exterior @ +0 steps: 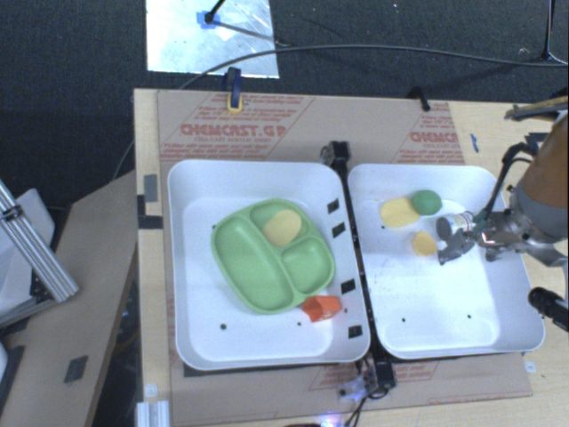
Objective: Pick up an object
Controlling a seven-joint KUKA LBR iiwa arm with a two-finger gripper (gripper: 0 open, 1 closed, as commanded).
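Observation:
In the right bin [444, 327] lie a flat yellow piece [398, 212], a green ball [427, 201] just to its right, and a small yellow lump [424, 244]. My gripper [448, 238] reaches in from the right, its metal fingers [455, 249] right beside the small yellow lump and just below the green ball. Nothing shows clearly between the fingers. In the left bin [204, 327], a green divided plate [271, 256] carries a yellow object [283, 228] in its upper compartment, and an orange block [322, 307] rests at the plate's lower edge.
A black divider [351, 247] runs between the two bins. The bench's cardboard sheet [293, 118] lies behind them. A dark cable loops by the arm's wrist [507, 172]. A metal rail [36, 256] stands at the far left.

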